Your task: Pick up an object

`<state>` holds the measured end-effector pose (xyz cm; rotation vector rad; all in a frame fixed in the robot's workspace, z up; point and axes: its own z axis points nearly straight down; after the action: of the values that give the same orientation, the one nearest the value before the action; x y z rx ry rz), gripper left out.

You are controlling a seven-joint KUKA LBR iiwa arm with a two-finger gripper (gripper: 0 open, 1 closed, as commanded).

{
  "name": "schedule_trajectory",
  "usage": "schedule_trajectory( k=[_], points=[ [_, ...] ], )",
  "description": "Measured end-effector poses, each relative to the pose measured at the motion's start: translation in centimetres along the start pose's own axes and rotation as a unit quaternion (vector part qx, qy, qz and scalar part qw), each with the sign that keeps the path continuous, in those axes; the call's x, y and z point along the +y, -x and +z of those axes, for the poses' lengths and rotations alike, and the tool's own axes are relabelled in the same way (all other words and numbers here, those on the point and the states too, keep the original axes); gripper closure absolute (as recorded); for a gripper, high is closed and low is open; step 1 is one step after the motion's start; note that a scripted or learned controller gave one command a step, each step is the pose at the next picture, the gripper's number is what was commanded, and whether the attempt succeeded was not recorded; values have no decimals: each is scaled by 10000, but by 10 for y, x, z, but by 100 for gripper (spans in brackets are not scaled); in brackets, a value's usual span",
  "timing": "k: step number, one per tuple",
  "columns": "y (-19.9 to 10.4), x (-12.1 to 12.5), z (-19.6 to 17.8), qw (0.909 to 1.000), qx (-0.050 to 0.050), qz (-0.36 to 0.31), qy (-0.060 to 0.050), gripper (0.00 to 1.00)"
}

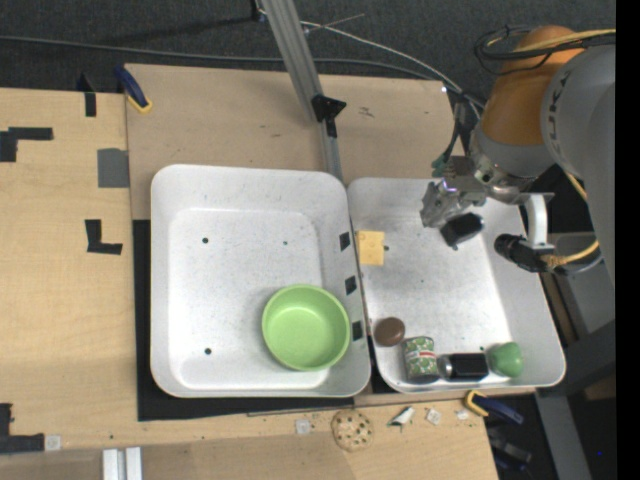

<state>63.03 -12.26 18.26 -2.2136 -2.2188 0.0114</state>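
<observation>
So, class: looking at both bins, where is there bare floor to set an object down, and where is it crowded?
Free: the left bin above the green bowl, and the right bin's middle, between the yellow block and the gripper. Crowded: its near edge, with brown disc, can, black object, green object.

One fixed camera watches me from above the bench (60, 268), tilted so it looks down at a slant. It sits far enough back to take in both white bins whole: the left bin (180, 198) fills the centre of the frame, the right bin (470, 298) the lower right. My arm (545, 98) enters at the upper right. A metal pole (295, 43) rises toward the top centre.
</observation>
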Motion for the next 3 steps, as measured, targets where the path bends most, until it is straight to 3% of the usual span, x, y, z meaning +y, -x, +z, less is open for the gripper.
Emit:
schedule_trajectory(
  k=[1, 2, 3],
  points=[
    [7, -5, 50, 10000, -3, 11, 11, 0],
    [6, -4, 37, 10000, 2, 3, 25, 100],
    [9, -5, -26, 10000, 3, 8, 60, 100]
  ],
)
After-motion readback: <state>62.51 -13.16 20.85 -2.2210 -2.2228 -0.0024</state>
